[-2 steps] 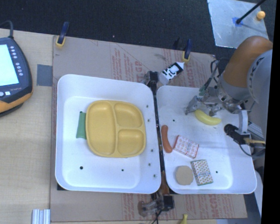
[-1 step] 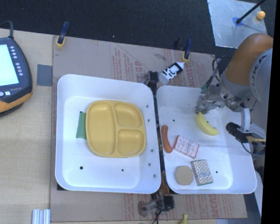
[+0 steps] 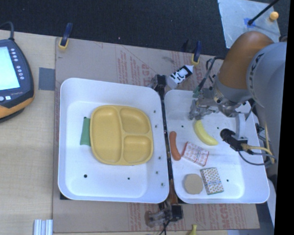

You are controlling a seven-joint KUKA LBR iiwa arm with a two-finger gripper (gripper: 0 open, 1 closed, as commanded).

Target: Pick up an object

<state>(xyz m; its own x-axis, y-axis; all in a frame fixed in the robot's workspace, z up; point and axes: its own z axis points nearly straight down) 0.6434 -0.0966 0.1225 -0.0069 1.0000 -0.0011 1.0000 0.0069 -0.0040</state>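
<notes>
In the right bin (image 3: 252,194), nearest lie a round cookie (image 3: 193,184) and a patterned box (image 3: 213,180), then a checked packet (image 3: 195,154) beside a sausage (image 3: 174,145); no print on either is readable. Farther in, the banana (image 3: 205,133) rests just below the gripper (image 3: 199,111), whose fingers hold nothing; whether they are spread cannot be told. The banana looks like the likely target: the fingers should straddle its curved middle before closing. Faint red lettering on the counter (image 3: 135,63) cardboard is illegible.
</notes>
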